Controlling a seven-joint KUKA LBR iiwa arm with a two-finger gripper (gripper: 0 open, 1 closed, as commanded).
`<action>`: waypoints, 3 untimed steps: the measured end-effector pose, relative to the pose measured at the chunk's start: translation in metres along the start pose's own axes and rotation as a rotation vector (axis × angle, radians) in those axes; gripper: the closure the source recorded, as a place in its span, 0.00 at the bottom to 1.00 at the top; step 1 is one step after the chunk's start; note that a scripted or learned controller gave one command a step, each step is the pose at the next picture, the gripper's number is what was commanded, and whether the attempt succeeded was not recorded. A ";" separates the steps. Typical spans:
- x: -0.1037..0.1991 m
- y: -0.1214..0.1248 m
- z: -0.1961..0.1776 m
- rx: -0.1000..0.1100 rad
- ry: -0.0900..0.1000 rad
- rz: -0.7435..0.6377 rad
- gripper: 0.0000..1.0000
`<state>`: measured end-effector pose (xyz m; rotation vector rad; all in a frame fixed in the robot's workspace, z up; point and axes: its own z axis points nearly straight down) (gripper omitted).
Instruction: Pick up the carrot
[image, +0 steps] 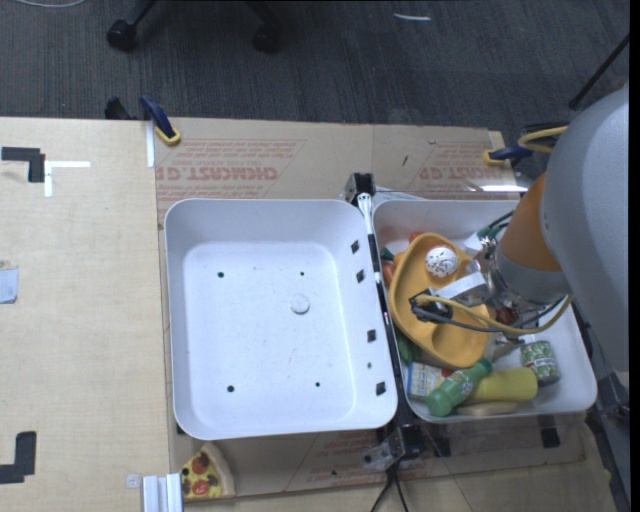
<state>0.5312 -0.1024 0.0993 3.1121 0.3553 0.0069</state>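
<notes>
In the right white plastic bin (505, 413), a yellow bowl (455, 340), a white speckled ball (441, 262) and a green bottle (455, 390) crowd beside the grey arm (590, 190). A thin orange carrot (388, 270) peeks out at the left wall. Whether the jaws are open, I cannot tell. Brown cardboard (260, 165) covers the pale wooden surface (80, 330).

Grey arm (600, 180), orange wrist band (528, 235).

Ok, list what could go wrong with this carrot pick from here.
1. Only an orange sliver, possibly the carrot, shows between the yellow bowl and the right bin wall: tight access.
2. The arm hangs over that bowl; a bump could spill its white ball.
</notes>
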 end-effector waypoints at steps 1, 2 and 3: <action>-0.032 0.021 0.004 -0.001 0.008 -0.238 0.00; 0.009 0.014 0.002 -0.010 0.005 -0.316 0.00; 0.005 0.019 -0.006 -0.016 -0.003 -0.309 1.00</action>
